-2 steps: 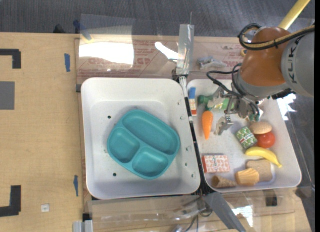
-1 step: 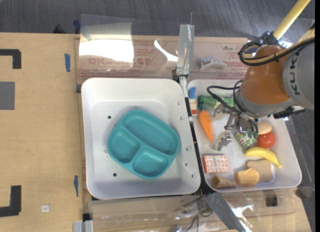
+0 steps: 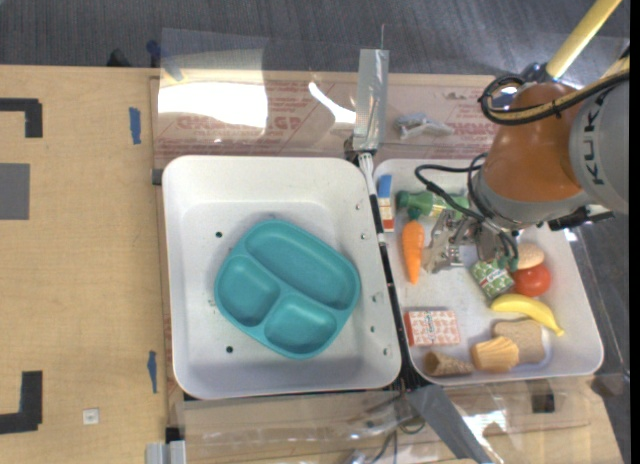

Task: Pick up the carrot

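Two shallow white bins side by side on the bench: left bin [image 3: 190, 192] holding a teal divided tray [image 3: 288, 287] with three compartments, right bin [image 3: 585, 342] crowded with toy food. Reaching in from the right over the right bin, grey arm [image 3: 600, 142] with orange band, letters "KU" legible on its casing. Below the wrist, gripper [image 3: 462, 247] hanging low in the bin just right of the carrot; whether released or clenched, cannot tell. Carrot [image 3: 412, 250] lying in the right bin's upper left part, near the dividing wall, long axis roughly up-down in view, green top toward the far rim, tip toward the near one. Nearby: yellow banana [image 3: 527, 310], red tomato [image 3: 534, 277], small red-and-white box [image 3: 432, 327], print unreadable.
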